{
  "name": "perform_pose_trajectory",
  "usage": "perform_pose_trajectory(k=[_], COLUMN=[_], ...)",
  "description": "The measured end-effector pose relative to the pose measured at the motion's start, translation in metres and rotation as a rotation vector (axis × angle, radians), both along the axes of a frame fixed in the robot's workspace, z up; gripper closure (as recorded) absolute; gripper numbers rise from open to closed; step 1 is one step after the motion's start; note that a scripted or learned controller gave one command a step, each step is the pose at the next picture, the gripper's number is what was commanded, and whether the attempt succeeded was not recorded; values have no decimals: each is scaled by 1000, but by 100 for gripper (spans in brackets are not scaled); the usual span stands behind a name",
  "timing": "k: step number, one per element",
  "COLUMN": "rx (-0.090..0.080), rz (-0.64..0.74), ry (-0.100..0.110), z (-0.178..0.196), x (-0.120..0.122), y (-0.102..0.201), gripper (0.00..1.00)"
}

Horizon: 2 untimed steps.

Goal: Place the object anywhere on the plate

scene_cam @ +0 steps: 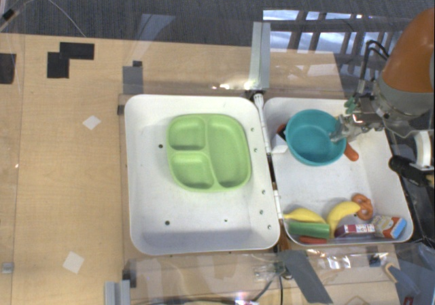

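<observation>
A light green plate (207, 152) with three compartments lies in the middle of the left bin (146, 229). A teal bowl (312, 138) is at the top of the right bin (380, 181), with its left edge close to the divider between the bins. My gripper (341, 131) reaches in from the right, and its fingers are closed over the bowl's right rim. The grey wrist and orange band (411, 59) sit above and to the right of the bowl.
Along the right bin's front edge lie two yellow bananas (304, 215), a red and green item (312, 229), an orange pretzel shape (363, 206) and a small bottle (367, 229). An orange piece (351, 153) pokes out beside the bowl. A metal post (259, 59) stands behind the bins.
</observation>
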<state>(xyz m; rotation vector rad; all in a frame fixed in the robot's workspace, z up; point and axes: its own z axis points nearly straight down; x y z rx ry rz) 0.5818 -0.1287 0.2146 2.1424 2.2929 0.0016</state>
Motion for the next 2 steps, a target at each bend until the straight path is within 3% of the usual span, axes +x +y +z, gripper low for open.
perform_pose_trajectory(k=[1, 2], rx=[3, 3], rz=[211, 355], ry=[-4, -1], z=[-28, -30], x=[32, 40], y=[85, 175], gripper=[100, 100])
